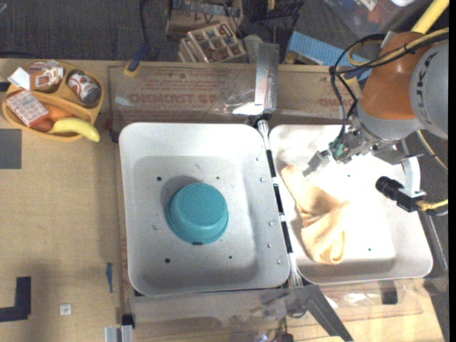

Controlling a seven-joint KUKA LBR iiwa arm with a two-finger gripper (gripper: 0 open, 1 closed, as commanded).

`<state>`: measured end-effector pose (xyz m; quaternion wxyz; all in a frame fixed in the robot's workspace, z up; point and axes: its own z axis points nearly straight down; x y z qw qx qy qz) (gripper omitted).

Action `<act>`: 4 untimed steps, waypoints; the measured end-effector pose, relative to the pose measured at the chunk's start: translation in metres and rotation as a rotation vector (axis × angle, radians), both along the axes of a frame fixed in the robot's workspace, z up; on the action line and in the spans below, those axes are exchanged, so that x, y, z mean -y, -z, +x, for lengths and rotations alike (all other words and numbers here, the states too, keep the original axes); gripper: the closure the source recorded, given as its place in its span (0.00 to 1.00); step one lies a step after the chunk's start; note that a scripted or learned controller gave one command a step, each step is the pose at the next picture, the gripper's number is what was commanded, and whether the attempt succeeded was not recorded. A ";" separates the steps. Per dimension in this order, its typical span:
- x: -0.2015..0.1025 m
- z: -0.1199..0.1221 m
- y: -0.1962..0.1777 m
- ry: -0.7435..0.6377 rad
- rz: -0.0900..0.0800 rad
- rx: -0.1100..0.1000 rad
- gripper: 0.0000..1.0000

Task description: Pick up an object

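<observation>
Camera view from above, claw (318, 162) over right white bin (406, 258), grip state unclear, crumpled yellow cloth (319, 216) just below, teal round bowl (198, 212) in left white bin (142, 155).

A teal bowl (198, 213) lies upside down mid-left bin; a crumpled tan cloth (318, 219) sprawls in the right bin.

The grey arm (399, 98) reaches in from the right, wrist angled down-left.
</observation>
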<state>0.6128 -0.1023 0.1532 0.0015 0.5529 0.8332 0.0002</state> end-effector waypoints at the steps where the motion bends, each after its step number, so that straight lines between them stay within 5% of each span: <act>1: 0.014 -0.031 0.063 -0.067 0.001 0.008 0.00; 2: 0.015 -0.030 0.052 -0.065 0.001 0.013 1.00; 3: 0.015 -0.030 0.052 -0.065 0.001 0.012 0.00; 4: -0.063 -0.007 -0.032 0.188 0.000 0.001 0.00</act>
